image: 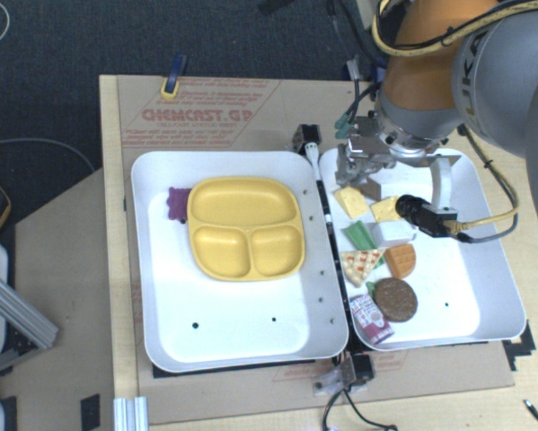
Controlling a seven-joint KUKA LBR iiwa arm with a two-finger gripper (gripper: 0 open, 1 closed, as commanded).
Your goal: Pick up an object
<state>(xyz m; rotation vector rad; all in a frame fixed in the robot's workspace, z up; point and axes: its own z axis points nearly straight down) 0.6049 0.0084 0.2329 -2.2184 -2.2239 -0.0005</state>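
One yellow wedge (350,201) lies just below the gripper (360,174).

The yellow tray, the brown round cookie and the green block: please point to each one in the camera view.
Yellow tray (243,201): camera view, on its large upper compartment.
Brown round cookie (396,299): camera view, on the middle of its top face.
Green block (361,235): camera view, on its top face.

Red print on the brown cardboard sheet (206,110) lying behind the two bins read roughly "CHEMCAST G.P", seen upside down, with smaller red lines above and below it too fine to make out. A small red-and-white packet (371,319) in the right bin carried print too small to read.
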